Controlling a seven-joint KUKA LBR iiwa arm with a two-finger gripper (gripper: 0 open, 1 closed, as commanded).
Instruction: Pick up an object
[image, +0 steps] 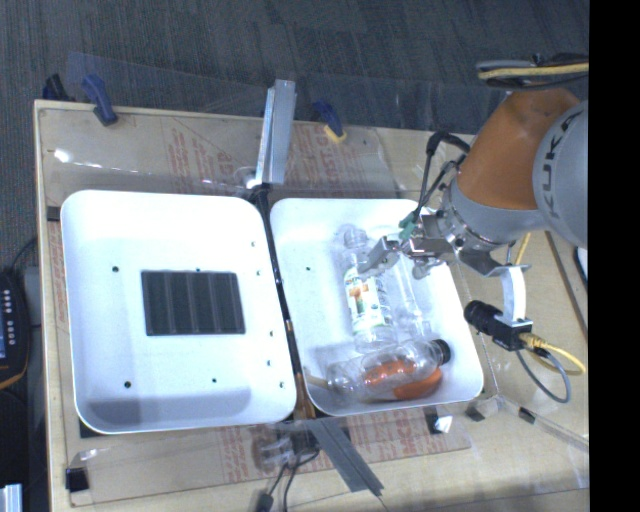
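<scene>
In the right bin (300, 260) a clear plastic bottle with a white, green and orange label (367, 298) lies lengthwise, its neck toward the back. Across the bin's front lies a second clear bottle (385, 370) with orange contents and a black cap pointing right. My gripper (392, 250) hangs over the right bin's back half, right beside the neck end of the labelled bottle. I see nothing held in it. The grey arm with its orange band (510, 150) reaches in from the right.
The left bin (100, 230) holds a flat dark ribbed rectangle (193, 302) near its middle. A dark divider strip (278, 290) runs between the two bins. Blue clamps (100, 100) sit at the bench's back edge.
</scene>
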